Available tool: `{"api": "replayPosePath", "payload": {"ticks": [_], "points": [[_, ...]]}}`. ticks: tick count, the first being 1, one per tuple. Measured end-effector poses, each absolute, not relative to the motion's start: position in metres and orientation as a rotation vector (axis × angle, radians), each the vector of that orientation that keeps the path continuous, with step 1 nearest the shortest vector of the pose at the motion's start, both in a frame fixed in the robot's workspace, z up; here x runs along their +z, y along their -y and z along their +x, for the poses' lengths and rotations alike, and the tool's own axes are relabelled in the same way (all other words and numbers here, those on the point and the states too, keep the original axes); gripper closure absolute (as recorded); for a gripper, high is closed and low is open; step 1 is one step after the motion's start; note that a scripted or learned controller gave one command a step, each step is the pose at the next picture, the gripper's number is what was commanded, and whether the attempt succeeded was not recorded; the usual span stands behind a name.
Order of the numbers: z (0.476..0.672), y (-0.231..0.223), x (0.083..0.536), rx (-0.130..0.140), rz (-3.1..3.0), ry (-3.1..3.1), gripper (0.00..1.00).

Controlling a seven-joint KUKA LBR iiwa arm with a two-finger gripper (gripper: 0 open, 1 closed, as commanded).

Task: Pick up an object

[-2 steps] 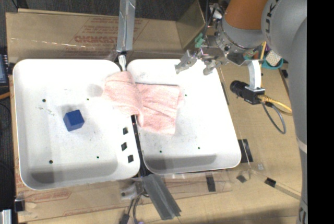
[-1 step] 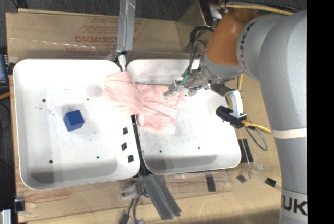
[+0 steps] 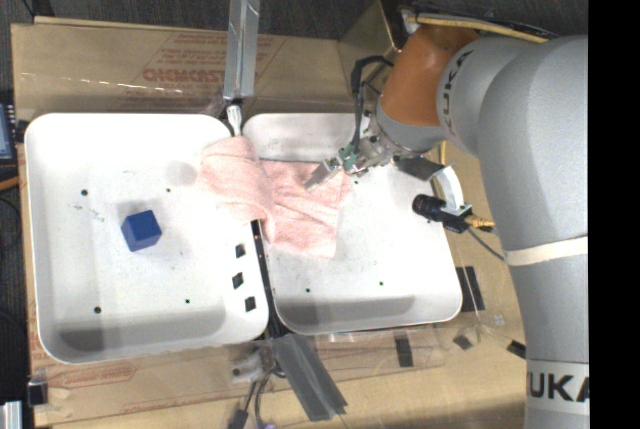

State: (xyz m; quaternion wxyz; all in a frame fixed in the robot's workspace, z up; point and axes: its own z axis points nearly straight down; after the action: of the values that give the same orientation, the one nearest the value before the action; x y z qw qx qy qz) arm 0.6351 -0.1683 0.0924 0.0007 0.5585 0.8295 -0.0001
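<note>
A pink cloth (image 3: 275, 192) lies crumpled over the divider between the two bins, most of it in the right bin (image 3: 400, 257) and one corner draped into the left bin (image 3: 110, 167). My gripper (image 3: 335, 169) reaches in from the right and sits at the cloth's upper right edge, its fingertips touching or just above the fabric. A small blue cube (image 3: 142, 229) rests on the floor of the left bin, well away from the gripper.
The grey arm with its orange band (image 3: 420, 82) covers the right bin's far right side. A black cylindrical part (image 3: 438, 210) juts out beside the wrist. A grey metal post (image 3: 241, 52) stands behind the bins, on brown cardboard.
</note>
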Motion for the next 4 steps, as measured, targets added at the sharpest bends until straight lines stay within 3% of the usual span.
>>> {"api": "replayPosePath", "payload": {"ticks": [1, 2, 3, 4], "points": [[0.658, 0.189, 0.111, 0.0, 1.545, -2.732, 0.0], [0.627, 0.18, 0.092, -0.001, 1.282, -2.87, 0.0], [0.644, 0.161, 0.094, 0.0, 1.055, -2.955, 0.0], [0.641, 0.123, 0.092, -0.001, 0.668, -3.073, 0.0]]}}
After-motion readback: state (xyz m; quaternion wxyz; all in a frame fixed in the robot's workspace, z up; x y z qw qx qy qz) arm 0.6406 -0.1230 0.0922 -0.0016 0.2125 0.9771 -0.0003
